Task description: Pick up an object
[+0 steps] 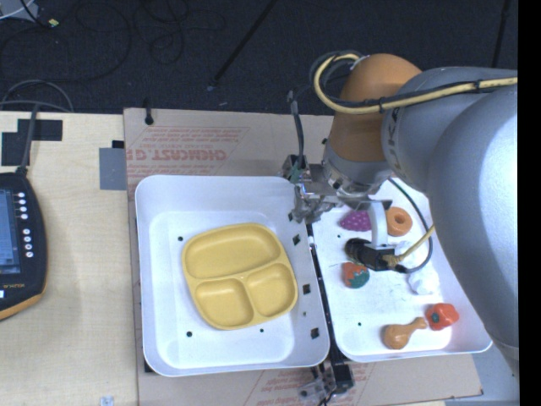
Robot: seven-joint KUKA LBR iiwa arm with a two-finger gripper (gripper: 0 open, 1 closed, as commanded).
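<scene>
My gripper hangs over the upper end of the ridge where the two bins meet, at the left edge of the right bin. Nothing shows held in it. Just to its right lies a purple bunch of grapes, and beyond that an orange doughnut. Lower in the same bin sit a red and teal toy, a white lump, a red pepper and a tan drumstick-shaped piece. The grey arm covers the bin's upper right part.
A yellow divided plate lies in the left bin. A dark handheld pendant rests on the bench at the far left. Cables run across the dark floor behind the bench.
</scene>
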